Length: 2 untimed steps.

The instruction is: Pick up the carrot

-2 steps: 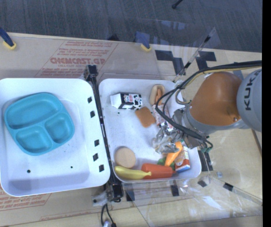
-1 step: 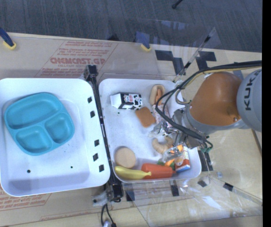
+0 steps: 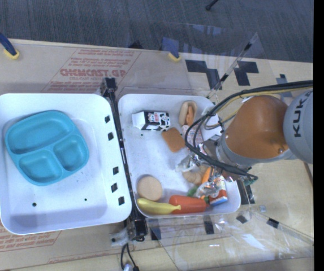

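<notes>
Worktop bearing two white bins; right bin (image 3: 129, 151) holding the carrot (image 3: 188, 202), lying along near wall, long axis parallel to it, touching banana (image 3: 157, 207). Pincer (image 3: 206, 176) hovering just beyond carrot's thicker middle, toward bin centre; jaw state: cannot tell.

Two bins are set side by side on the bench: the left bin (image 3: 3, 208) holds a divided tray (image 3: 46, 145) toward 10 o'clock. In the right bin (image 3: 129, 151), a carton (image 3: 150, 119) is placed at 11 o'clock, a round item (image 3: 149, 187) at 7 o'clock, and the carrot (image 3: 188, 203) at 6 o'clock, just right of a banana (image 3: 156, 207). The gripper (image 3: 204, 174) is positioned at 4 o'clock, above the carrot.
</notes>
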Tool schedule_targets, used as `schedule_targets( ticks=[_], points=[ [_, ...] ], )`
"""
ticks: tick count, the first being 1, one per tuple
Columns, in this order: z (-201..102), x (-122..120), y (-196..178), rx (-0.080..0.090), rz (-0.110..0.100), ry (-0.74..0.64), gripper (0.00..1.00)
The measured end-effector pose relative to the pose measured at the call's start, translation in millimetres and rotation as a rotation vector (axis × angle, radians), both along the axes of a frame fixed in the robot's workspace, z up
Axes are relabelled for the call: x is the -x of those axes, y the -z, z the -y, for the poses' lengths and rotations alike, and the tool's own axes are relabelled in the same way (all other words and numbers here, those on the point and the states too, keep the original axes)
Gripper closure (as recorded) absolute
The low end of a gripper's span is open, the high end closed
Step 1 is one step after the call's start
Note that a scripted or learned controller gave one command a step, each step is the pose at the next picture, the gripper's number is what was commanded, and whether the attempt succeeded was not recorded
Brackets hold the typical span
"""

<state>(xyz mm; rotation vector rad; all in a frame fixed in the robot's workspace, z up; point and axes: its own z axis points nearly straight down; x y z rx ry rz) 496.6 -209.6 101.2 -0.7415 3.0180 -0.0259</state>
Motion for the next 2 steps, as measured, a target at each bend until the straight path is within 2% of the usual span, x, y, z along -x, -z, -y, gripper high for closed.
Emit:
schedule_targets(
  ticks=[1,2],
  points=[
    [-1.1,-22.3,7.5,-0.017,-0.028,0.429,0.0],
    [-2.4,-24.3,-3.5,-0.017,-0.025,0.423,1.0]
  ],
)
